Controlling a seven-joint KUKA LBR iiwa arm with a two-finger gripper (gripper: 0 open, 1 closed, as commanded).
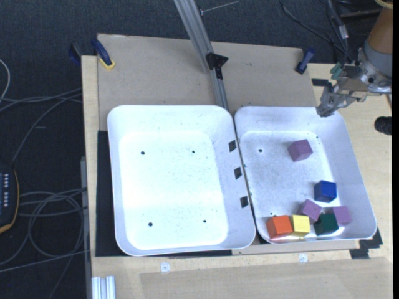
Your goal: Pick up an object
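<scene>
The gripper (326,109) hovers at the right bin's (355,185) far rim, finger state impossible to tell, while 7 blocks lie inside, the purple block (300,149) nearest.

Even overhead light; left bin (124,167) floor glares near white, shadows faint, gripper (326,109) slightly blurred.

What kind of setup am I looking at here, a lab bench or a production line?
Most likely a robotics lab test bench: two shallow white bins clamped on a board, small coloured toy blocks as practice objects, loose cables on dark carpet, and the arm's gripper at the right bin's rim.
</scene>
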